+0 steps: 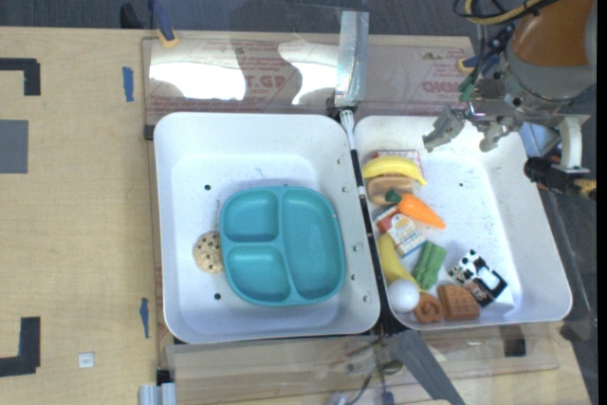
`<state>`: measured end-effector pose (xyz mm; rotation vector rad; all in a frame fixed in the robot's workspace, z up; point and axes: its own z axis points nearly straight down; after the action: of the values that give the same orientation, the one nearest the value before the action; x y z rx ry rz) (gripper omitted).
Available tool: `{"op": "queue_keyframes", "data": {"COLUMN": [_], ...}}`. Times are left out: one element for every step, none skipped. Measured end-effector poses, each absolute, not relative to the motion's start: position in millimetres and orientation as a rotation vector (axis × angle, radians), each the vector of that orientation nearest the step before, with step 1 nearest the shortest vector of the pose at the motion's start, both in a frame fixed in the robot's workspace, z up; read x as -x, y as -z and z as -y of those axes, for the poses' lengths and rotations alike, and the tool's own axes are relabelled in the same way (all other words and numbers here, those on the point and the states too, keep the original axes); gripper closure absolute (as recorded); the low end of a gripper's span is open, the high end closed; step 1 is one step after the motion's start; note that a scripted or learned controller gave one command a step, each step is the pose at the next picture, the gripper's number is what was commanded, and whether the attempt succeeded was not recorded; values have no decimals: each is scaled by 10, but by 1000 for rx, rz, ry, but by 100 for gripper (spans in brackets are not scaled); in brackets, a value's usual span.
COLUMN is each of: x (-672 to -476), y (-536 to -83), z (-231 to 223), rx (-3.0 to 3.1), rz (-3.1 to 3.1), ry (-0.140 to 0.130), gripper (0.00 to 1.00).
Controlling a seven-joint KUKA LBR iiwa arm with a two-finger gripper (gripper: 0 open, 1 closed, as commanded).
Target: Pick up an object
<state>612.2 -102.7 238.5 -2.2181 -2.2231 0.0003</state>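
The gripper (pixel 467 133) hangs over the far edge of the right bin (pixel 531 232) with its two fingers (pixel 438 135) spread apart and nothing between them. Toys lie heaped along this bin's left wall: a banana (pixel 395 170) nearest the gripper, an orange carrot (pixel 420 210) just below it, then a green piece (pixel 429 263), a white egg (pixel 405 296) and a black-and-white cow (pixel 477 273) towards the near edge. Left of that bin, the other bin (pixel 180 204) holds a teal divided tray (pixel 282 245) with a cookie (pixel 208 251) touching its left side
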Motion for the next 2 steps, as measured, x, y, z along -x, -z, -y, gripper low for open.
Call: {"op": "queue_keyframes", "data": {"x": [-6140, -5772], "y": [-960, -925], "z": [933, 979], "rx": [2167, 2100], "rz": [2280, 2352], "ry": [4, 17], "gripper": [0, 0]}}
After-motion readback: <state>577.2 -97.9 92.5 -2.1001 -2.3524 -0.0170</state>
